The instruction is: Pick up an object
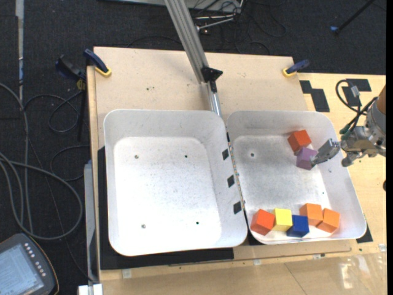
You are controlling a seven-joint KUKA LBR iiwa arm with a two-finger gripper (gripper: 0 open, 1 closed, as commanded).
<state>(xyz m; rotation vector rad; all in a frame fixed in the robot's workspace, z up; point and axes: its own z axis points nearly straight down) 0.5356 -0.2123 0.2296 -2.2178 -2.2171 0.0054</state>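
The purple block (304,158) lies in the right bin (245,165), right of centre, just under an orange block (299,139) — small, stiff and probably light. The gripper (323,154) touches its right side; open or closed, I cannot tell — flat opposite faces offer the best hold.

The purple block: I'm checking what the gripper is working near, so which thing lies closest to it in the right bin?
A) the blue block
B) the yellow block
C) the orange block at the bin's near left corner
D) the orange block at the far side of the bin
D: the purple block sits just below and beside the orange block in the upper part of the right bin, apart from the row along the near edge.
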